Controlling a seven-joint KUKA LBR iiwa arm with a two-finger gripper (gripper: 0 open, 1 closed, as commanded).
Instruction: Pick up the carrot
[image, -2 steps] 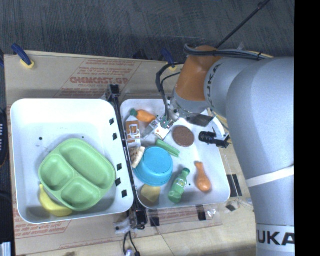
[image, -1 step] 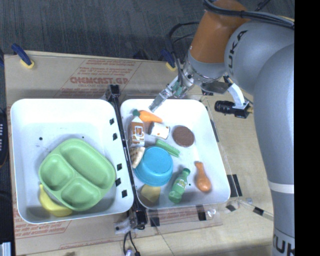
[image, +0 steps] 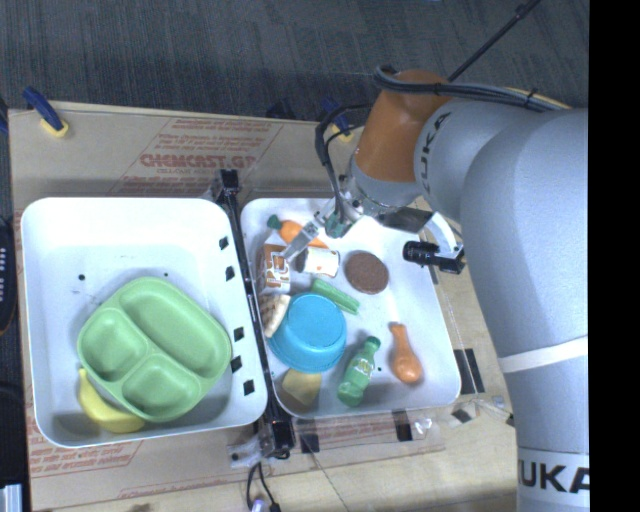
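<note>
The arm (image: 520, 250) carries black "KUKA" lettering, cut off at the lower right edge and repeated beside its orange band (image: 395, 135).

Right bin (image: 440, 345), front to back:
- a tan block (image: 302, 386) at the near wall;
- a green bottle (image: 357, 371), tilted, just beside it;
- an orange-brown drumstick-shaped piece (image: 403, 354) near the right wall;
- a blue bowl (image: 308, 330) at centre;
- a green stick-shaped item (image: 334, 294) behind the bowl;
- a brown disc (image: 366, 271);
- a printed packet (image: 274, 270) at the left wall, text unreadable.

The carrot (image: 291, 231) lies in the far left corner of this bin. The gripper (image: 312, 238) sits just beside it, among the items; finger state cannot be determined.

Left bin (image: 40, 300): a green divided tray (image: 155, 345) resting over a yellow item (image: 100, 410).

Behind the bins, the cardboard (image: 200, 150) reads "CHEMCAST" in red; smaller lines are unreadable.
</note>
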